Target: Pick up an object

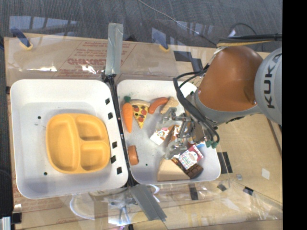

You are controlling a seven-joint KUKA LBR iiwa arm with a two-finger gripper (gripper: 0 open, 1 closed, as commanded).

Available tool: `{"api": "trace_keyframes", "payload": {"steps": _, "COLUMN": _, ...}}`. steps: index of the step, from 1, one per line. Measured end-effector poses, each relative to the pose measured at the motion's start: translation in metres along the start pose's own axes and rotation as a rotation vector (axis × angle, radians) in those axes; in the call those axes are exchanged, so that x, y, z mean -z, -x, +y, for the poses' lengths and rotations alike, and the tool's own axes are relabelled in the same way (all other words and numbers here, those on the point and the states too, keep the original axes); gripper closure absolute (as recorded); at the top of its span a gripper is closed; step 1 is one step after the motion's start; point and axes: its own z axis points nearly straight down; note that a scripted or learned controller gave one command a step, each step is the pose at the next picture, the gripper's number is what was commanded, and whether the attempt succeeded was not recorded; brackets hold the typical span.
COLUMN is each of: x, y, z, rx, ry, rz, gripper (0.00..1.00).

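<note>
Readable writing: "KUKA" in dark letters on the grey arm [268, 87] at the right edge; faint reversed red print on the brown cardboard [86, 56] beyond the bins, not legible. Small packets carry labels too small to read.

Counted: two white bins side by side. In the left bin [29, 176], one yellow divided tray [76, 142] with three compartments. In the right bin [144, 178], one carrot [127, 117] near the dividing wall, one pizza slice [140, 113] just right of it, one orange-brown sausage [158, 104] at the far side, one small brownish piece [133, 155] toward the near left, one white packet [160, 135] in the middle, one red-and-white carton [191, 156] and one dark wrapped bar [188, 166] near right, one tan wedge [169, 170] at the near wall.

Reaching in from the right, orange band above the wrist, wrist bent down over the right bin. Gripper [178, 134] low among the packets, between the white packet and the carton. Jaw state cannot be told amid cables and clutter.
</note>
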Motion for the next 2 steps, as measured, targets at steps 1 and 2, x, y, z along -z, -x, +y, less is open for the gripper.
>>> {"api": "trace_keyframes", "payload": {"steps": 1, "x": -0.052, "y": 0.041, "z": -0.062, "rx": -0.2, "ry": 0.0, "rz": -0.001, "gripper": 0.0}}
{"api": "trace_keyframes", "payload": {"steps": 2, "x": -0.111, "y": 0.09, "z": -0.079, "rx": -0.2, "ry": 0.001, "rz": 0.004, "gripper": 0.0}}
